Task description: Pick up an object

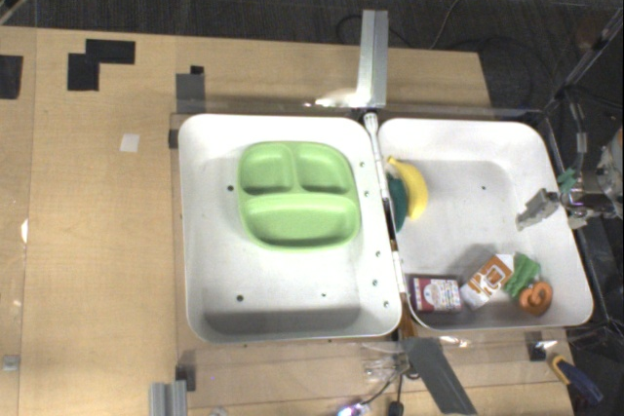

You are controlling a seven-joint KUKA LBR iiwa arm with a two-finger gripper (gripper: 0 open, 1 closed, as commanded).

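While the claw [539, 207] hangs at the right bin's [458, 151] right edge, apparently empty, its opening is unclear; banana [412, 187] against left wall, green tray [296, 193] in left bin [210, 239].

Taking the divided tray [296, 194] as the landmark: it is lying in the left bin [210, 297], which is sitting on the worktop [88, 239]. The right bin [468, 156] is standing just right of it. Inside that bin, a banana [411, 188] is lying nearest the tray, against the shared wall. Two small cartons [437, 293] [489, 280] and a toy vegetable [531, 287] are resting farther right and nearer the front. The gripper [542, 206] is hovering at that bin's far right edge.
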